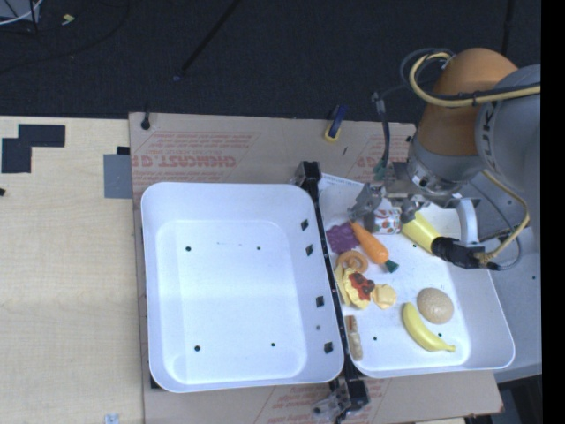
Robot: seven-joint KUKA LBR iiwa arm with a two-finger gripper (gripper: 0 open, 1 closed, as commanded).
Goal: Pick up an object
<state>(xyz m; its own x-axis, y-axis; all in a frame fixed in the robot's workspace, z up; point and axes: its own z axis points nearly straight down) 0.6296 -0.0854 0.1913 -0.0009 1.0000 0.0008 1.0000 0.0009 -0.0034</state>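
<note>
The arm point(472, 122) enters from the right, its orange band above the wrist, and hangs over the far part of the right bin point(490, 347). The gripper point(386, 212) is low over the bin's far left area. Its fingers point(364, 208) appear spread, with a small white-and-red object point(385, 219) seen in the gap between them. Whether the fingers touch that object cannot be told.

Contents of the right bin:
- A carrot point(372, 244) lies aslant just in front of the gripper, green end toward the near right.
- A purple item point(341, 236) lies just left of the carrot, near the bin's left wall.
- A yellow piece point(421, 231) lies just right of the gripper, partly under the arm's black fitting.
- A ring-shaped pastry point(353, 262) sits in front of the purple item.
- A flat yellow item with red markings point(360, 288) lies in front of the pastry and touches it.
- A small pale yellow lump point(386, 296) lies just right of the flat item.
- A round tan item point(435, 305) sits toward the right of the bin.
- A banana point(425, 329) lies just in front of the round item, curved toward the near right corner.

The left bin point(231, 285) sits beside the right bin, the two rims touching along a black clip strip point(322, 263). Both bins rest on a cardboard sheet point(221, 153) on the bench. A small blue-and-yellow item point(335, 124) lies on the cardboard beyond the bins.
</note>
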